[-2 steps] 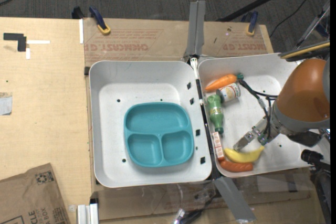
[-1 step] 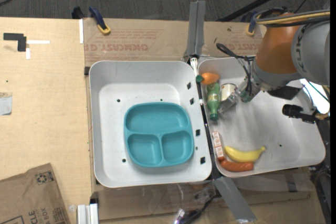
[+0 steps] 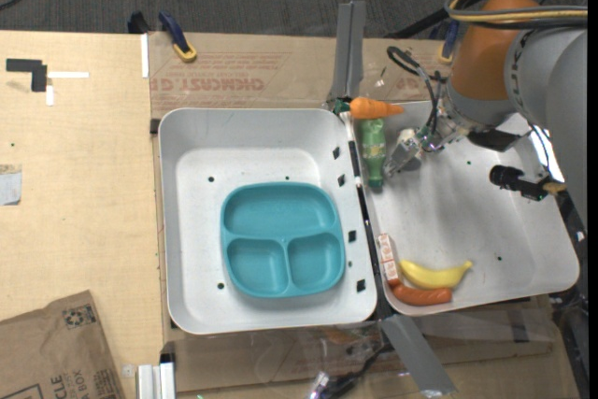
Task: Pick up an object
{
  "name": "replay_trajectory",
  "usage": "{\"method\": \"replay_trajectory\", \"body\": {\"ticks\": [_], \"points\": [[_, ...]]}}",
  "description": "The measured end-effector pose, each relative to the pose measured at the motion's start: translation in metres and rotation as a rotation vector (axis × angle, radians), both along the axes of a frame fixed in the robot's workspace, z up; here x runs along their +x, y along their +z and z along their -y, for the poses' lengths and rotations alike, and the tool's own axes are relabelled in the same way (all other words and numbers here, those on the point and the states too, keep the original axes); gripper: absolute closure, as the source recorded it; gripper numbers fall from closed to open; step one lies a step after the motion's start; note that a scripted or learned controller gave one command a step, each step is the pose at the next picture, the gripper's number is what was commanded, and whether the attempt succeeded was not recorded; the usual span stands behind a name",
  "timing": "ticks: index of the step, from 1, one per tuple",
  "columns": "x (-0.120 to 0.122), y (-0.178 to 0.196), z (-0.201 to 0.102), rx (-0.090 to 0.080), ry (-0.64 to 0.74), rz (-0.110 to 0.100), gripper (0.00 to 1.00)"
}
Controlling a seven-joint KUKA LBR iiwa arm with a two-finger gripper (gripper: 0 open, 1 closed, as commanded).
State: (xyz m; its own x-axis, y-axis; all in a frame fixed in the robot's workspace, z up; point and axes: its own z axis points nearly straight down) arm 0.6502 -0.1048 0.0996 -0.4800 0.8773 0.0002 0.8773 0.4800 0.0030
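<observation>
My gripper [image 3: 404,154] is low over the upper left part of the right bin [image 3: 505,238], reaching in from the grey arm with its orange band at the upper right. Just left of it, a green cucumber-like object [image 3: 373,150] lies along the bin's left wall. An orange carrot [image 3: 372,108] rests on the rim above the green object. At the bin's lower left lie a yellow banana [image 3: 435,273] and a red sausage [image 3: 422,295]. A small striped packet [image 3: 385,255] lies by the left wall. Nothing is visibly held.
The left bin [image 3: 187,201] holds a teal divided plate [image 3: 281,238]. A metal divider post [image 3: 349,42] stands behind the two bins. Cables loop near the arm's wrist. Cardboard covers the bench at the left and back.
</observation>
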Motion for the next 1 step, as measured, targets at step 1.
{"method": "replay_trajectory", "body": {"ticks": [1], "points": [[0.0005,0.0120,0.0007,-0.002,0.002,0.000,1.00]]}}
